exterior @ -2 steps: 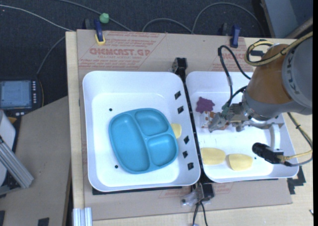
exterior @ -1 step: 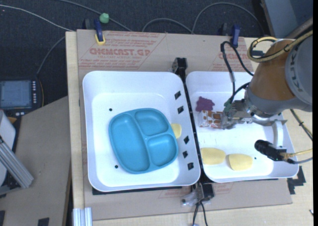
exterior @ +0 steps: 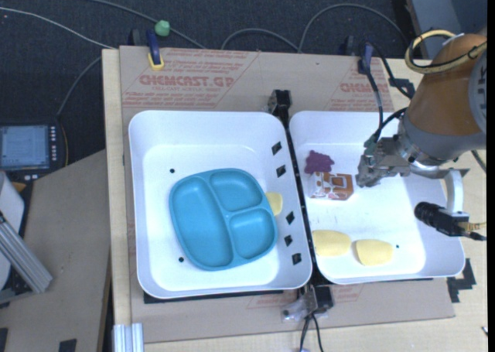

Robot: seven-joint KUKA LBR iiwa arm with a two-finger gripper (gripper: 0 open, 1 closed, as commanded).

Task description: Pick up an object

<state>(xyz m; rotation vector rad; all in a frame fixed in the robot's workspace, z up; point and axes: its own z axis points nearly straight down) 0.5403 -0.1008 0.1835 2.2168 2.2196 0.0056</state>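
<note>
My pincer (exterior: 370, 172) hangs low in the right bin (exterior: 433, 265), just right of the orange-and-white packet (exterior: 334, 185); I cannot tell its opening. Nothing looks lifted: the packet, purple piece (exterior: 318, 162) and two yellow pieces (exterior: 352, 247) lie on the floor.

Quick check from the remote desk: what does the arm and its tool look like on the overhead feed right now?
The arm is a thick rounded body, orange on its upper section and grey below it near the wrist. A yellowish cable loops over its top, and dark cables run down to the small dark metal tool. A white bracket and a black cylindrical part hang off the wrist's near side.
</note>
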